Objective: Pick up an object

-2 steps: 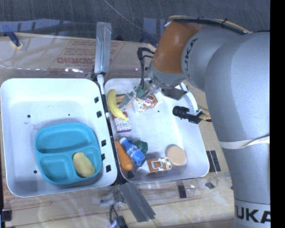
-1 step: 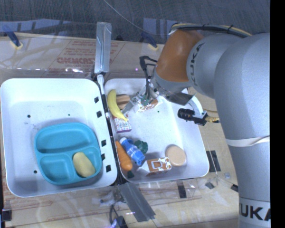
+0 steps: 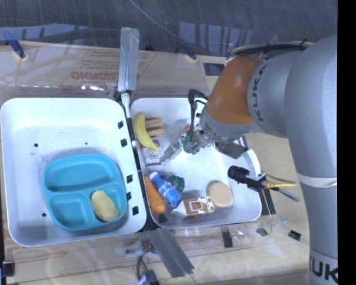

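While the claw hangs low over the middle of the right bin, I log the stock.

Right bin:
- banana, 10 o'clock, along the wall
- brown roll, touching the banana at its 3 o'clock
- small printed packet, 9 o'clock, just beside the claw
- blue bottle and carrot, 7 o'clock, side by side
- green item, against the bottle; kind unclear
- orange-and-white carton, 6 o'clock
- round tan bun, 5 o'clock

Left bin:
- blue divided plate, with a yellow potato-like lump in its 5 o'clock compartment

Claw: opening cannot be told; I see nothing in it.

Step, by my reading: approach, with nothing picked yet. The packet and banana lie nearest, at the claw's 9 o'clock. The next move calls for settling squarely over one of them, clear of its neighbour.
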`<state>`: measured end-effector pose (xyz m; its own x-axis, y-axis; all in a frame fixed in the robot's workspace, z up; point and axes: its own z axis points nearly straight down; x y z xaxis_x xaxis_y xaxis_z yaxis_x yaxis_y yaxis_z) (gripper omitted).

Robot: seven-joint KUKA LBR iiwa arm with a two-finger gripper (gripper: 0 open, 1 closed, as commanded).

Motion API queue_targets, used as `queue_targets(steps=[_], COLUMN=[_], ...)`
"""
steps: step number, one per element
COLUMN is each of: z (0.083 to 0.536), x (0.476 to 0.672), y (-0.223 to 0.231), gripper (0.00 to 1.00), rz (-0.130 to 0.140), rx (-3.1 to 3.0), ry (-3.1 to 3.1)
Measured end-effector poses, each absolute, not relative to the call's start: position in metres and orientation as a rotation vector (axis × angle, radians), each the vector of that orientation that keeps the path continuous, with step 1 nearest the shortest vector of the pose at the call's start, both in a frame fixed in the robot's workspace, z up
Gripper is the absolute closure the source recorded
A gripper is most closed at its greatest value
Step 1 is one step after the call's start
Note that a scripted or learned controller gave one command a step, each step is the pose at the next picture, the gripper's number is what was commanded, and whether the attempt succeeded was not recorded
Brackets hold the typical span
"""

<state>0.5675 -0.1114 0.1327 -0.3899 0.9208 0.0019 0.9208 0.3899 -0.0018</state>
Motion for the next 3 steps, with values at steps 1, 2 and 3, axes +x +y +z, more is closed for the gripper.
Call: queue_targets(steps=[1,2,3], z=[0.118,0.123,0.111], x=[0.640,0.586,0.662], y=[-0.115,-0.113,-0.101], gripper=[0.00,0.00,0.00], rz=[-0.013,-0.009,-0.031], rx=[-1.654,-1.616,-1.828], ry=[-2.691,-2.710,-2.595])
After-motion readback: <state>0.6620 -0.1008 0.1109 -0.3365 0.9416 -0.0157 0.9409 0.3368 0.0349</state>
